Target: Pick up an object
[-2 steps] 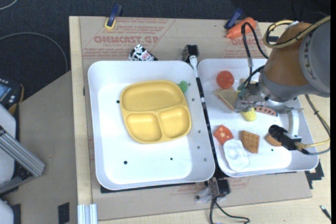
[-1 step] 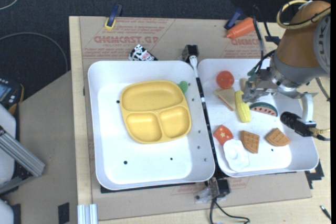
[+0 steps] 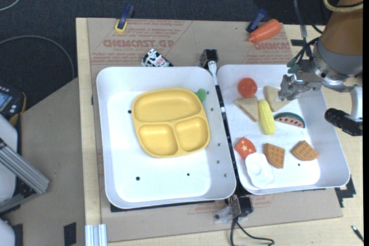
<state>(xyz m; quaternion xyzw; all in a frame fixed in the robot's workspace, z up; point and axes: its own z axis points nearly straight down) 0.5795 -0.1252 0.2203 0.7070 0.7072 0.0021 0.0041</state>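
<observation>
Approach step: end effector point(image 3: 286, 91), finger state indiscernible, hovers beside the corn cob point(image 3: 265, 116); next, descend and grip.

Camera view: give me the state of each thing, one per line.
Gripper: low over the right bin, nothing seen held.
Yellow tray: flat in the left bin, compartments bare.
Corn: lying loose.
Tomato: loose, near the back.
Watermelon slice: lying flat.
Carrot: outside the bins, on the board.

Bench point(image 3: 190, 34), two white bins point(image 3: 115, 176), toy carrot point(image 3: 265, 30), clamps point(image 3: 123, 18)
</observation>
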